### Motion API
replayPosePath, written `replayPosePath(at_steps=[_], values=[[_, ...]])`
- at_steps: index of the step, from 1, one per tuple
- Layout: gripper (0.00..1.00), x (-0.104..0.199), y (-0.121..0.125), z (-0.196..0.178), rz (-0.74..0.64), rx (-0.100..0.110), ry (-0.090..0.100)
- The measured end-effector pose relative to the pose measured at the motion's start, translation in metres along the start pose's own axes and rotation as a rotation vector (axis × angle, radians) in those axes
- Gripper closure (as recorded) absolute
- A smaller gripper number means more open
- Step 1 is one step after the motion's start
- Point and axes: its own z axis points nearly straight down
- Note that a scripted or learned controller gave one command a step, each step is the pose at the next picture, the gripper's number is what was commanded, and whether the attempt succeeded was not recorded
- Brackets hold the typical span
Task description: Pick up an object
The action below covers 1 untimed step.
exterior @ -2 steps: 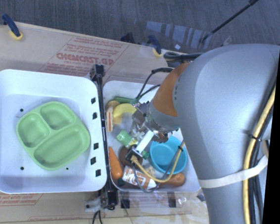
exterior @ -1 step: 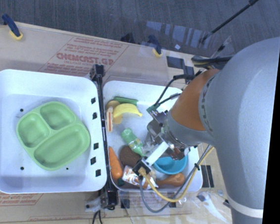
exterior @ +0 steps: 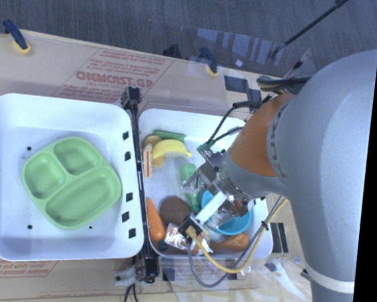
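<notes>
My gripper (exterior: 202, 193) is low inside the right bin (exterior: 178, 120), above its middle and between the green item and the blue bowl. A yellow banana (exterior: 166, 150) lies at the back left with a dark green vegetable (exterior: 170, 136) behind it. A small green item (exterior: 187, 174) sits just left of the gripper. A brown round object (exterior: 174, 210) and an orange carrot (exterior: 154, 221) lie at the front left. The blue bowl (exterior: 236, 223) is partly hidden under the wrist, with an orange piece (exterior: 234, 241) in front of it.
The left bin (exterior: 0, 161) holds a green divided plate (exterior: 71, 181). A thin orange and white stick (exterior: 147, 160) lies along the right bin's left wall. A shiny wrapper (exterior: 175, 238) sits at the front edge. The grey arm covers the right bin's right side.
</notes>
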Motion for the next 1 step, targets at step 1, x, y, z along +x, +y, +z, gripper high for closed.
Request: replayPosePath(at_steps=[1], values=[[0.0,0.0084,0.0358,0.0982,0.039,-0.004,0.01]])
